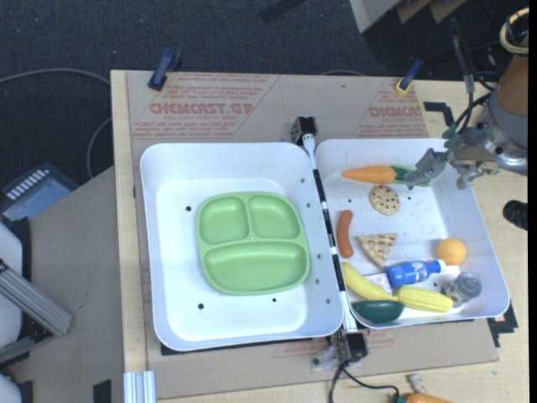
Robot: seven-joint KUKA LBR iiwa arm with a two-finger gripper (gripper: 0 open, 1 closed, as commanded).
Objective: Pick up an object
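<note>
Nearest us, at the right bin's (495,250) front edge, lie a dark green spoon-like scoop (377,311), a yellow toy banana (362,282) and a yellow corn cob (424,299). We see the grey arm reaching in from the right, its two-finger gripper (424,172) low over that bin's far corner, beside the leafy end of the orange toy carrot (369,175); we cannot tell how far it is parted, and nothing sits visibly in it. Just in front of the carrot lies a round speckled cookie (385,199). Further out we find a red sausage (345,232), a pizza wedge (377,246), an orange ball (451,251), a blue bottle (413,272) and a grey metal piece (464,287). A green divided plate (252,243) rests in the left bin (168,175).
</note>
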